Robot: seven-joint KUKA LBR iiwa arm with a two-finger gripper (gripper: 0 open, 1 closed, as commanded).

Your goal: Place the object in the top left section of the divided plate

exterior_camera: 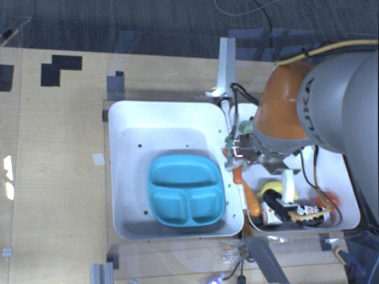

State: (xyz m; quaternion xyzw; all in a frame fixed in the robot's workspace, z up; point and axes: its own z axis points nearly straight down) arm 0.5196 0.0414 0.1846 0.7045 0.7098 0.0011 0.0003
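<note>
Fixed overhead camera, slanted down on bins (127, 176)

My arm (308, 108) reaches in from 3 o'clock above the right bin (349, 215); at 9 o'clock, the divided plate (186, 189) lies in the left bin (127, 158).

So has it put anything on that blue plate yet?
Not yet: the blue divided plate in the left bin has nothing in its sections. The arm's wrist is over the right bin, among the carrot and other objects. Picking and placing remain.
</note>
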